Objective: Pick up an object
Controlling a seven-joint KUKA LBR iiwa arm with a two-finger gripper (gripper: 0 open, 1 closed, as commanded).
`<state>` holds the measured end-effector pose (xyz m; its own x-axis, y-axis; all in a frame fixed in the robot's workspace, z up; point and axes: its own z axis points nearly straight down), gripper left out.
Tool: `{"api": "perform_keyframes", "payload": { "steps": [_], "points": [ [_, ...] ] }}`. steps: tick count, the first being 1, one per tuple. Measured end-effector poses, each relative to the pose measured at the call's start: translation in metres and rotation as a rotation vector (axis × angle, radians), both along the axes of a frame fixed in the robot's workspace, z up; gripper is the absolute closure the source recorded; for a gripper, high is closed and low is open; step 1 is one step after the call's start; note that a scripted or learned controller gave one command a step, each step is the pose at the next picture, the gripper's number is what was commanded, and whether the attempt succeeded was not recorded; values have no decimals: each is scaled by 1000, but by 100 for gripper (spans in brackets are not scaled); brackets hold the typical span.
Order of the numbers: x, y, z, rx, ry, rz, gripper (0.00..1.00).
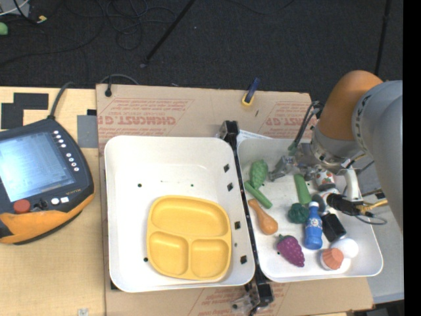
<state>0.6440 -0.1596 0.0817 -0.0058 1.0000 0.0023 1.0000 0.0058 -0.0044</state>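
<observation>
Judging from the arm's position over the right bin [375, 259], we take the step in hand to be the approach to a grasp, with no object yet lifted. We use the blue bottle [313, 225] as our landmark: it lies near the middle of the clutter, upright along the bin's length. Just left of it sits a dark green lump [298, 212], and above that a green cylinder [302, 188]; further left lie an orange carrot-shaped piece [264, 218] and a green leafy piece [258, 174]. Below-left of the bottle rests a purple grape bunch [291, 249], and below-right an orange-and-white round piece [333, 259]. A black block [333, 226] touches the bottle's right side. The gripper [323, 176] hangs above-right of the bottle, close to the green cylinder's upper end. Whether the claw is apart or together we cannot tell; the wrist hardware and cabling mask it, and we see nothing clearly held. In our judgement, a sound attempt should favour an object standing apart from its neighbours, such as the grape bunch or carrot piece, since the bottle is crowded on both sides. The yellow tray [189, 237] lies well left of the bottle, in the left bin [131, 157].
</observation>
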Motion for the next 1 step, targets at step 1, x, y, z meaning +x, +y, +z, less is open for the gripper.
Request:
{"api": "perform_keyframes", "payload": {
  "steps": [1],
  "points": [
    [-54, -28, 6, 6, 1, -4, 0]
  ]
}}
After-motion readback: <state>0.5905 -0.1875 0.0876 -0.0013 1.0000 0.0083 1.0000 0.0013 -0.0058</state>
